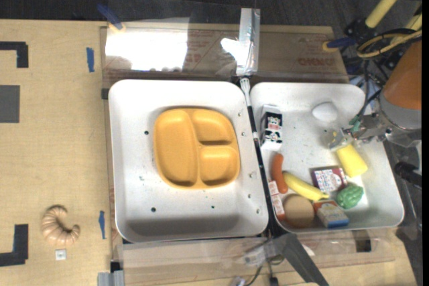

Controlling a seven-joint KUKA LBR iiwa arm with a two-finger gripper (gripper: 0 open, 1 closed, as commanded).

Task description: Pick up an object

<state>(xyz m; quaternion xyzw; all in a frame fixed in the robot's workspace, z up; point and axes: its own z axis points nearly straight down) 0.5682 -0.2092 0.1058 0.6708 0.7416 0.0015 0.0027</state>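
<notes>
Objects crowd the right bin (395, 207); your gripper (345, 134) hangs just above the yellow block (352, 160), its opening too blurred to tell.

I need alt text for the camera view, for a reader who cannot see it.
A gripper hangs over the right bin, beside a yellow block among a banana, a carrot and small boxes. The left bin holds a yellow divided plate.

Yellow tray (196, 147) in left bin (127, 144)
</notes>
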